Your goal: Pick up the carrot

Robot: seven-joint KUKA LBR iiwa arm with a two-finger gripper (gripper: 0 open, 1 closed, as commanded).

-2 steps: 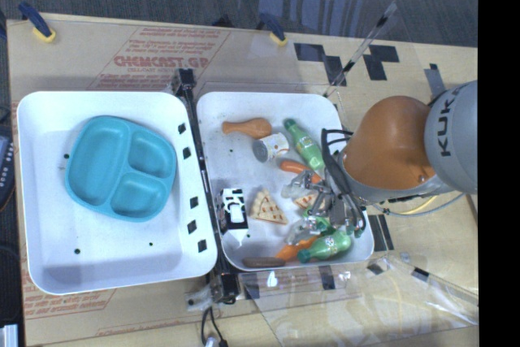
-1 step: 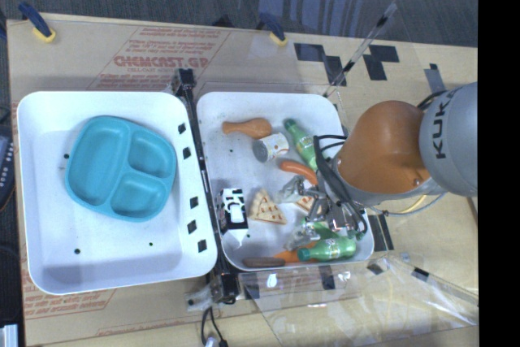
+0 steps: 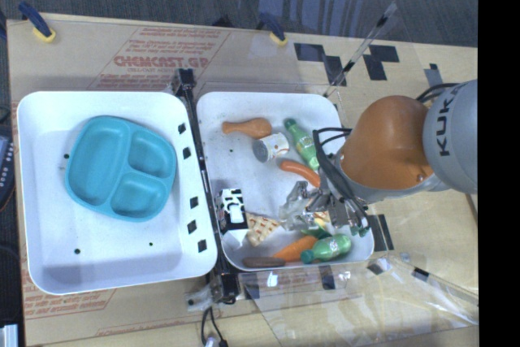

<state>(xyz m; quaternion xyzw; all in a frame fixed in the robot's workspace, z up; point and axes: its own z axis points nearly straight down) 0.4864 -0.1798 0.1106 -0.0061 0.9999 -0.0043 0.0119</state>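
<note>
The arm's orange band [image 3: 386, 144] looms nearest. Below it the gripper [image 3: 313, 207] hovers, its state impossible to tell. The carrot [image 3: 294, 249] lies just below-left, long axis nearly horizontal, in the right bin [image 3: 244, 106].

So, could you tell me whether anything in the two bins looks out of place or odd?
Nothing looks damaged or spilled. The toy food is crowded into the right white bin, with the orange carrot wedged at its near wall beside a green bottle. The left white bin holds a blue sectioned plate, sitting flat.
</note>
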